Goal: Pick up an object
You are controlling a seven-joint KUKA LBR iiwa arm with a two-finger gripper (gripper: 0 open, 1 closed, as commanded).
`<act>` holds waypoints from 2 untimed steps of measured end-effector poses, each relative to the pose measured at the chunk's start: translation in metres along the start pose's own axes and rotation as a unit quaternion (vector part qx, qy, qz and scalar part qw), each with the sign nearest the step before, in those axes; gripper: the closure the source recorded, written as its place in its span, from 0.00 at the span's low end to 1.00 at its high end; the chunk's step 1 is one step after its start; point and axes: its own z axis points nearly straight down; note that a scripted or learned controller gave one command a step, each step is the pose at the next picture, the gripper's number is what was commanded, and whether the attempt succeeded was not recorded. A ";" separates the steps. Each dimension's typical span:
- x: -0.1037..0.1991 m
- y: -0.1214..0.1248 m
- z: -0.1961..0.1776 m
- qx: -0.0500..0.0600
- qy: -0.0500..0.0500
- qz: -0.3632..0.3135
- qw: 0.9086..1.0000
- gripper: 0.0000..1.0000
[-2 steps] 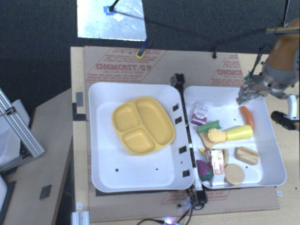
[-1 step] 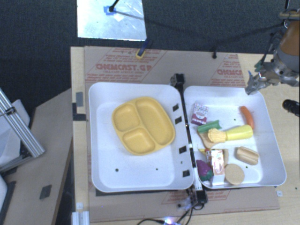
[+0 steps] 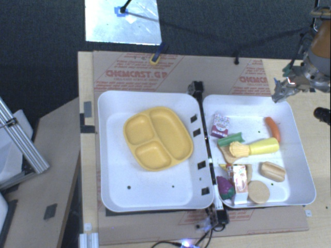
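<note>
You see the gripper [image 3: 282, 90] at the far right corner of the right bin [image 3: 302, 154], over its rim, and you cannot tell how it is set. In that bin you have a carrot [image 3: 273, 128], a yellow corn cob [image 3: 254, 148] with a green piece [image 3: 230, 139] just beside it, a bread roll [image 3: 272, 171], a round tan biscuit [image 3: 258, 191], a purple item [image 3: 225, 186] and 2 small packets [image 3: 220, 125]. The left bin [image 3: 111, 154] holds 1 yellow tray [image 3: 157, 137] with 3 compartments.

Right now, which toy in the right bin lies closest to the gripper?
The carrot, the only orange piece, at the bin's far right corner, just below the gripper. The other toys lie farther off.
</note>
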 end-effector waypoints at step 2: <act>0.112 -0.003 0.001 0.002 0.001 -0.001 1.000 1.00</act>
